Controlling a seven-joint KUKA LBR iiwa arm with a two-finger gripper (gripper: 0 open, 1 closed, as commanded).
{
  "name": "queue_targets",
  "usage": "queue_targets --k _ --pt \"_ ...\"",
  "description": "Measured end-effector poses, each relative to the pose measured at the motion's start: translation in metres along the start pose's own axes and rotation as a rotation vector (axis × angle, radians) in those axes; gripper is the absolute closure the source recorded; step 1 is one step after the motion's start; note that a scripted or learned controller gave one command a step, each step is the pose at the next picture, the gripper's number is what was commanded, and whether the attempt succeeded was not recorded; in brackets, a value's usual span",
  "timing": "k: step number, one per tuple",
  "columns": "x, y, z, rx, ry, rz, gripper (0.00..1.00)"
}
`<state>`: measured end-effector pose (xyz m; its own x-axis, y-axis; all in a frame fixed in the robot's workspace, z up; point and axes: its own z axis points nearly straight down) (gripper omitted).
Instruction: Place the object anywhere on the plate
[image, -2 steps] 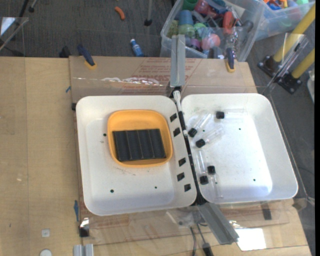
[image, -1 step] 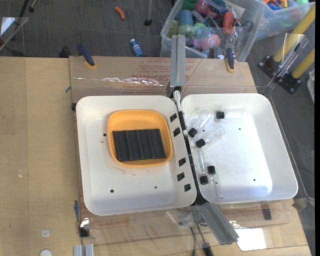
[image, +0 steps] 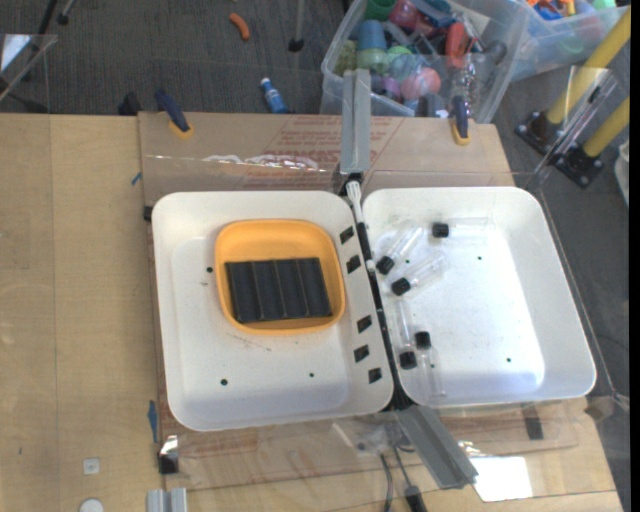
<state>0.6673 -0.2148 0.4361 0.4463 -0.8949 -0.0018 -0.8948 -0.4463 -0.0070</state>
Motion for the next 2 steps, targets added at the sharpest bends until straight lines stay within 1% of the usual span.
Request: queue_targets --k 1,2 --pt "-0.0034 -0.0029 0.0002 -0.001 0.003 -0.239 1.00" --pt "-0.0062 -0.0041 0.0008 -0.002 0.001 -0.655 1.00"
